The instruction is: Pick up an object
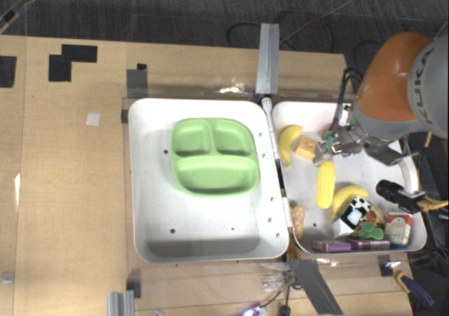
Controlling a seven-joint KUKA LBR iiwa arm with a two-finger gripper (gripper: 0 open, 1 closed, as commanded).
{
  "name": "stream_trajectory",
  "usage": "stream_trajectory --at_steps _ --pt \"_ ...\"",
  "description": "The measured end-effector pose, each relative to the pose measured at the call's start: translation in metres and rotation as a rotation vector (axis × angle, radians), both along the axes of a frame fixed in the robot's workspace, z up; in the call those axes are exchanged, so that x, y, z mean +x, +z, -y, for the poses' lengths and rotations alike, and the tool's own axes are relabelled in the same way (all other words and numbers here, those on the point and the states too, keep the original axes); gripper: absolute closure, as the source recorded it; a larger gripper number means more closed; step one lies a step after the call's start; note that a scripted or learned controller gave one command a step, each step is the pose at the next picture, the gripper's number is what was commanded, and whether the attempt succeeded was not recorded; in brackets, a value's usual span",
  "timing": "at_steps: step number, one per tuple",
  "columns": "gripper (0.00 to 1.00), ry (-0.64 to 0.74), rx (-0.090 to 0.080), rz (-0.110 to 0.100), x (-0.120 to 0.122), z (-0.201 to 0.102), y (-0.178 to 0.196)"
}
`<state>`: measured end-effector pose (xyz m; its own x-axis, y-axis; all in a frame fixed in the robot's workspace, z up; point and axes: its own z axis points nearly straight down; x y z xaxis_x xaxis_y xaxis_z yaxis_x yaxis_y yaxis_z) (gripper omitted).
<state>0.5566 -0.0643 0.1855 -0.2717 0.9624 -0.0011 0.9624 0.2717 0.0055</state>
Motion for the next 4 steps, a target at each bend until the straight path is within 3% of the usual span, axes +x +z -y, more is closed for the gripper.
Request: stream_trajectory --at_steps 1,2,3,4 --pt "1.0 -0.216 0.0 0.0 0.045 -0.005 0.019" --pt "1.0 -0.345 0.001 -0.002 0.043 -0.027 -0.001" --pt "0.0 -0.345 0.001 -0.002 0.043 -0.027 0.0" --pt "0.0 -0.239 0.001 -0.002 0.047 0.021 -0.081"
